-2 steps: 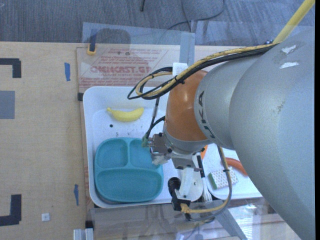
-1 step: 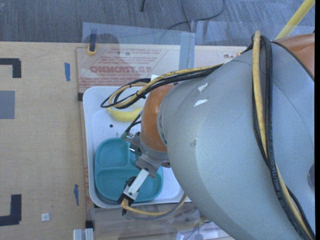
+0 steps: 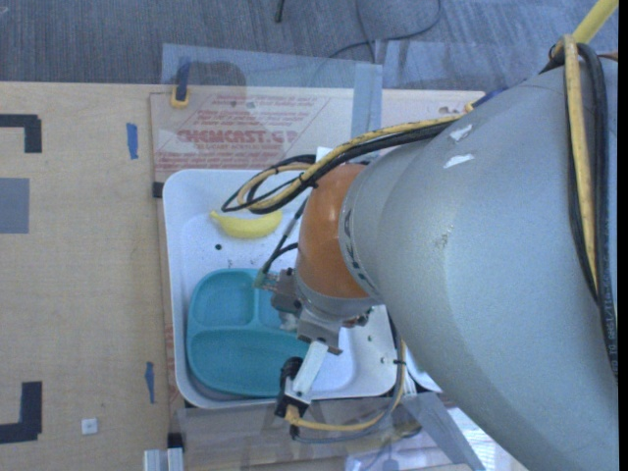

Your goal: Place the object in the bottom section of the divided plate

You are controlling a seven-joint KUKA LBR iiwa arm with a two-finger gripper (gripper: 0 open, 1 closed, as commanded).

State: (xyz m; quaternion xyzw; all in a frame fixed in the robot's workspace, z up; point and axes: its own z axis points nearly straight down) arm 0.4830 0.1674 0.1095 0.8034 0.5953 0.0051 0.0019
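Plainly, the object to move is the yellow banana (image 3: 245, 225), as I judge it. It lies on the floor of the white bin (image 3: 173, 263), in the upper part of that bin, towards the upper middle of the frame. It is apart from the teal divided plate (image 3: 194, 353), which sits below it in the bin's lower left.

The gripper (image 3: 299, 312) hangs under the orange band, over the plate's right side and lower right of the banana. The wrist hides it, so I cannot tell whether the claw is open or closed, and I see nothing held in it.

The banana's long axis runs nearly level across the frame. It curves like a smile, belly downward and both tips turned up. The left tip is free; the right end slips under the black cables.

To do this step well, I would bring the claw over the banana's middle and close across its narrow width, square to that long axis. The bin's upper wall is near, so the approach wants care. After that, lift clear of the plate's rim and lay it lengthwise in the wide bottom section (image 3: 235, 363).
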